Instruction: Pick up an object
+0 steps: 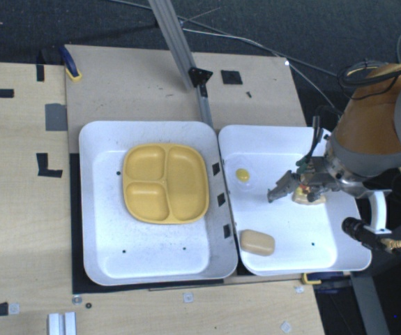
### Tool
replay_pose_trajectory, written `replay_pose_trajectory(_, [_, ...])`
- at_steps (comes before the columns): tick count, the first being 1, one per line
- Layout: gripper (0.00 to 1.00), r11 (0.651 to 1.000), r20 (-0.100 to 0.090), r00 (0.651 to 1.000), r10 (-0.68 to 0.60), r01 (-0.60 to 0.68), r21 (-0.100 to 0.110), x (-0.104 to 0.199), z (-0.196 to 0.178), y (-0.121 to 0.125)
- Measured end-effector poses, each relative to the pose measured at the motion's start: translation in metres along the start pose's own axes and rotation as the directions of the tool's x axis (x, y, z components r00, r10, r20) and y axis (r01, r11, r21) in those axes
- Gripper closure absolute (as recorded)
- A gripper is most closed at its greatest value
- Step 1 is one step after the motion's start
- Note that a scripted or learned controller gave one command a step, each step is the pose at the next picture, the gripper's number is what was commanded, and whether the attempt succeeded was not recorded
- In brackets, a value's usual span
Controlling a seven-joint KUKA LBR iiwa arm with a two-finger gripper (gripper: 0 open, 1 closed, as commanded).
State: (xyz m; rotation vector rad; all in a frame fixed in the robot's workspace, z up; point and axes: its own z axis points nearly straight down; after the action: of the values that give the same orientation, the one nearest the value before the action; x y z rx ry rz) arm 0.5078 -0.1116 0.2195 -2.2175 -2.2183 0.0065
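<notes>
The bench carries two shallow white bins side by side. The left bin holds a yellow divided plate with three compartments, lying flat near the bin's middle, its two smaller compartments toward the left edge of the view and its long one toward the right. The right bin holds the smaller things. The arm, grey with its orange band, reaches in over the right bin's right edge, and its gripper hangs low over the bin's middle. One dark finger slants out to the left and down; the other is lost against the gripper body, so how far the fingers are spread cannot be told. A small pale, yellowish object sits right at the gripper, just right of that finger, too blurred to name or to judge whether it is gripped. A tan oblong block lies near the bin's front left corner, its long axis running roughly left to right, well apart from the finger and below it in the view. A small round yellow piece lies near the bin's left wall, left of the finger and clear of it.
</notes>
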Motion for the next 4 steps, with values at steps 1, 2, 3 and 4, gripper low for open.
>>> replay_pose_trajectory(1, [0.00,1.000,0.000,1.000,-0.001,0.001,0.000,0.011,0.055,0.001])
replay_pose_trajectory(2, [0.00,1.000,-0.001,1.000,0.001,-0.001,0.001,0.008,0.118,-0.006])
replay_pose_trajectory(3, [1.00,1.000,-0.001,1.000,-0.001,0.001,-0.001,0.009,0.105,-0.005])
replay_pose_trajectory(4, [1.00,1.000,0.001,1.000,-0.001,0.001,-0.007,0.014,0.062,-0.002])
